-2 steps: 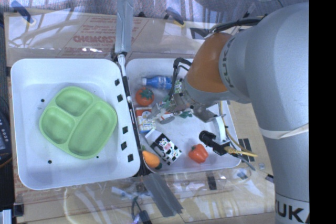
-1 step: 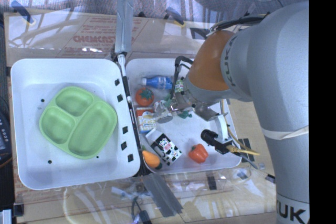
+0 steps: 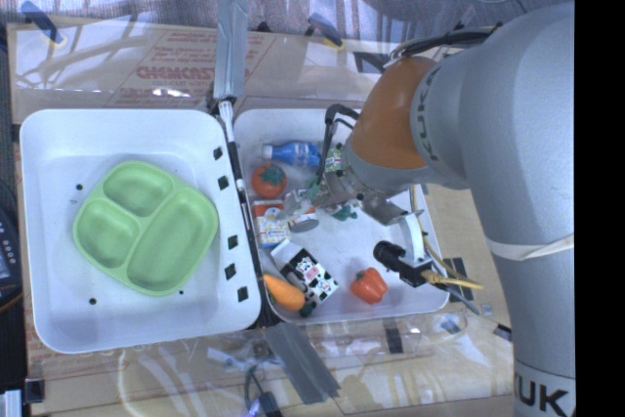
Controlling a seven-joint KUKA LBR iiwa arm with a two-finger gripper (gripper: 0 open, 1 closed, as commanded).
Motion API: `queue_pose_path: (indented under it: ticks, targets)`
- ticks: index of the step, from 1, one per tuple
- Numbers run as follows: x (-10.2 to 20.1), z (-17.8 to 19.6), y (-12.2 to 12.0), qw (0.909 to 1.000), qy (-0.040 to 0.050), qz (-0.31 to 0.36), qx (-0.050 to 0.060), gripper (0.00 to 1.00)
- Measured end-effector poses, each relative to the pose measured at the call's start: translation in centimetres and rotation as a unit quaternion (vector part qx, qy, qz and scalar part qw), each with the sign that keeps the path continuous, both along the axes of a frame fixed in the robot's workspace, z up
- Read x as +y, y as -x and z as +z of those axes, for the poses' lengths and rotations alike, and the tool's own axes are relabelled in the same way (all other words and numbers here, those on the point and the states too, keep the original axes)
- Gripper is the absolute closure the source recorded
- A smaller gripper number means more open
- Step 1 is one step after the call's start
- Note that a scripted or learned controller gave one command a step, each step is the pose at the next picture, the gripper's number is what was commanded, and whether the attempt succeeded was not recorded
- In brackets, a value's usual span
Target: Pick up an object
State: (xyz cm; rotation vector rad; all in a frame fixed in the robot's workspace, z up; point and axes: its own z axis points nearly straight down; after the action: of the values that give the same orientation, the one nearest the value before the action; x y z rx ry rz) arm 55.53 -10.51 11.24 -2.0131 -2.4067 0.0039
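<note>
Two shallow white bins are counted: the bin with the plate and the bin with the small things. In the first, one green plate is seen, divided into three compartments. In the second, one bottle with a blue label, one tomato, one orange-red pepper, one carrot, one black-and-white patterned box and one small printed packet are counted. One further small grey item is made out, its kind not to be told.
</note>
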Motion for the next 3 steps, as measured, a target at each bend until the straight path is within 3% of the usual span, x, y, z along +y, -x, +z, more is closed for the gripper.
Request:
queue_pose_path:
  ticks: [1,2,3]
  targets:
    - [0.4,-1.6,-4.1,1.0,0.0004,0.007,-0.005,0.0]
    - [-0.6,5.7,-0.8,0.9999,0.0002,-0.016,-0.003,0.0]
    - [-1.9,-2.2,4.2,0.9957,0.0003,-0.093,0.0,0.0]
